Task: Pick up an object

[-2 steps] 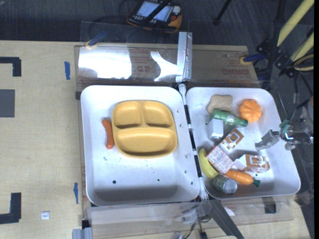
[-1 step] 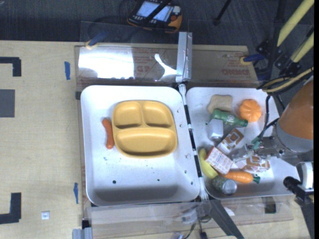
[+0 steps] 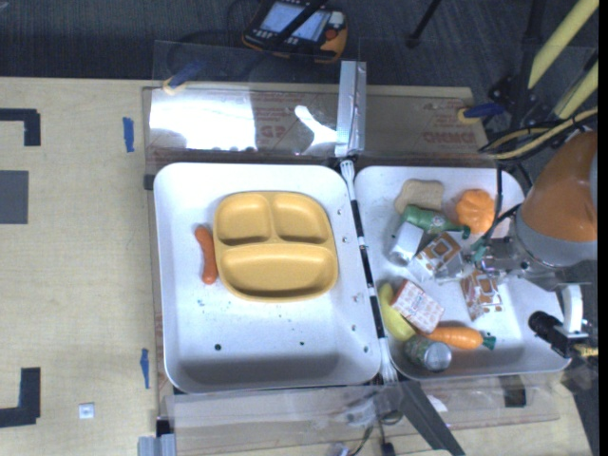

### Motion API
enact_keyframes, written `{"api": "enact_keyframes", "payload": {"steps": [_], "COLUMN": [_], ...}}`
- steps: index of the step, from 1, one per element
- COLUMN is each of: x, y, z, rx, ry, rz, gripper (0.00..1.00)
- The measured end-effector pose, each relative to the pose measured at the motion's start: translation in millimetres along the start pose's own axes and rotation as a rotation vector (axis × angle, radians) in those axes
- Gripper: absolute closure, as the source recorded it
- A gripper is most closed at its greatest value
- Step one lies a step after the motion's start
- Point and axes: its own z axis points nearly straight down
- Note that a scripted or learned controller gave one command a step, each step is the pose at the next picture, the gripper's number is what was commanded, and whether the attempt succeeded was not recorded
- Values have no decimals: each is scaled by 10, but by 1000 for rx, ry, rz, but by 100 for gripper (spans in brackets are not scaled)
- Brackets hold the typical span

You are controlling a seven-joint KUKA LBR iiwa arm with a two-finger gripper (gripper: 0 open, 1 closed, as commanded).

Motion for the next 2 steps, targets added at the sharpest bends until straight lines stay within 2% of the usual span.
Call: {"api": "enact_keyframes", "payload": {"steps": [1,2], "x": [32,407], "y": [7,570], "z": [-96,-940], "rx": [2,36], "ry": [6,5], "rz": [-4,148], "gripper": [100,100]}}
